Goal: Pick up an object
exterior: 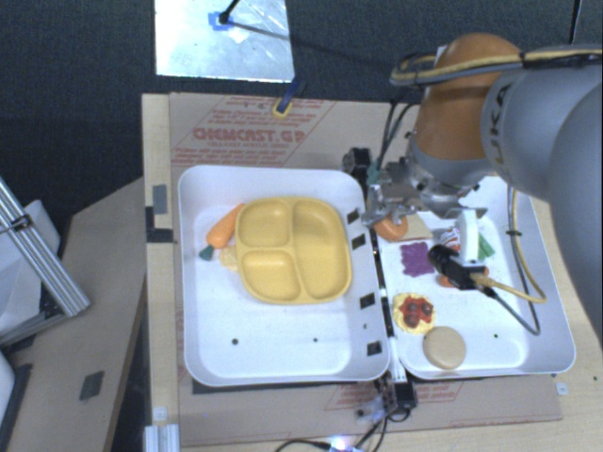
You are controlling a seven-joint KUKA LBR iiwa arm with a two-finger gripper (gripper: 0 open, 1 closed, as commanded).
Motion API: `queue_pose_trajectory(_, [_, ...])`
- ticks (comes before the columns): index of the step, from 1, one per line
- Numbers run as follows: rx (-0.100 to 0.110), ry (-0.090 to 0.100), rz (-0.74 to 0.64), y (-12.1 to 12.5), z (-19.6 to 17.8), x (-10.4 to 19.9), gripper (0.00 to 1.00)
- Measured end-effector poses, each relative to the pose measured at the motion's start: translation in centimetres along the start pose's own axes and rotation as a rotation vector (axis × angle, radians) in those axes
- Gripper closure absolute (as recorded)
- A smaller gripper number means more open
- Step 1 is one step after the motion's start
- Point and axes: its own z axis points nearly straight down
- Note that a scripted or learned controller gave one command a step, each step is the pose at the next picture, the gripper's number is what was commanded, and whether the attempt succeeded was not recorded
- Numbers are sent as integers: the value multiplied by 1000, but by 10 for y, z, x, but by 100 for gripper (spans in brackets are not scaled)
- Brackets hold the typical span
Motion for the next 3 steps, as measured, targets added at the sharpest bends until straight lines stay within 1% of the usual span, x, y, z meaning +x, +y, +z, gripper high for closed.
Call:
queue_pose_trajectory(1, [0, 0, 0, -12, 4, 56, 100])
queue_pose_trajectory(2, [0, -1, 3, -24, -1, 79, 100])
queue_pose_trajectory(3, [-2, -2, 4, -15, -1, 85, 100])
